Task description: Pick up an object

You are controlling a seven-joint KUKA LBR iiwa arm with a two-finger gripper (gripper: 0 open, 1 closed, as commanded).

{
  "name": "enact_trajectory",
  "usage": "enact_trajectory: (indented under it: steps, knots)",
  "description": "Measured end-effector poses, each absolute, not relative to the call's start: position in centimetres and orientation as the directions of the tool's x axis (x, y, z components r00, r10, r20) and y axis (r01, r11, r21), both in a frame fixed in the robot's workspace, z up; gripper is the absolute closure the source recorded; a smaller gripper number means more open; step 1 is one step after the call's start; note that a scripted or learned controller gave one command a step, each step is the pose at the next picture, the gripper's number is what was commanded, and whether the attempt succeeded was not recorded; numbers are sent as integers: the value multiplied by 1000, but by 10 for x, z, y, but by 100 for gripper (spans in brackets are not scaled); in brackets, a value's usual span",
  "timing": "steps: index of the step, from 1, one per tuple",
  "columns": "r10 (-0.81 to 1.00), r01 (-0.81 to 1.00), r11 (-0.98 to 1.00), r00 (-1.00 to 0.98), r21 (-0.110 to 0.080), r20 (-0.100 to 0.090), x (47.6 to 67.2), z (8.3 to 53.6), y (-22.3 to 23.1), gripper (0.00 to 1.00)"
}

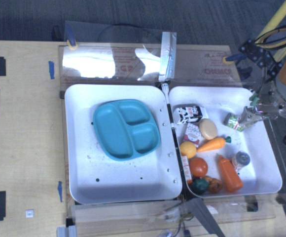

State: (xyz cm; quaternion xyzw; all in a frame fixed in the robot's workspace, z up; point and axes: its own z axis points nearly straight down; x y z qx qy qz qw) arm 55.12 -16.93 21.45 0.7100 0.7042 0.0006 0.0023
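left white bin [79, 147]: bears blue divided plastic tray [127, 129], lying flat mid-bin | right white bin [266, 147]: toy food piled along its left wall — black-and-white carton [188, 114], beige egg [208, 129], orange carrot [212, 144], red tomato [198, 166], orange bottle [230, 173] | gripper [242, 119]: at right bin's upper right, touching small green-and-silver can [233, 121], probable pick target; grasp state cannot be told

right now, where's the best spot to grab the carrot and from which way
Grip the carrot across its thick orange middle, coming straight down from above. It lies flat and tapers toward the green tip, so the middle gives the widest hold. Close the fingers across its length; the egg and tomato crowd it, so drop in carefully.
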Motion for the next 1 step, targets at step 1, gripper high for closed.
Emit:
enact_trajectory:
  steps: [1]
  knots:
    - [1000, 1000, -9, 9, -4, -1, 549, 211, -169, 0]
